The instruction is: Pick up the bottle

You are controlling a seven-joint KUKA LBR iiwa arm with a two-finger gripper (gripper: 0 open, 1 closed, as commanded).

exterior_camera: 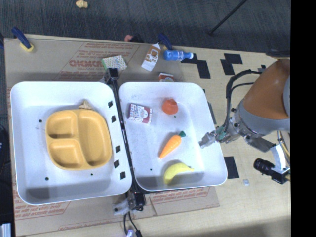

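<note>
The small blue plastic bottle [177, 55] lies on its side on the brown cardboard bench top [74, 58], beyond the far rim of the right-hand shallow white bin [210, 127] and outside both bins, next to a small white carton with orange print [150, 57]. The grey arm with its orange band [266, 100] reaches in from the right, and its two-finger gripper [210, 138] hangs over the near-right part of the right bin, well apart from the bottle; whether it is spread or pressed together cannot be told at this size, and nothing shows between its tips. So the task looks barely begun: no approach to the bottle is made, no grasp, no lift. All of it is left, by my judgement: travel to the far edge past the bin rim, descent over the lying bottle, closing across its body, then raising it. In the right bin lie a red-and-white packet [139, 113], a round orange-red fruit [170, 106], an orange toy carrot [171, 145] and a yellow banana [176, 171]; the left white bin [29, 181] holds a yellow divided plate [79, 138].
</note>
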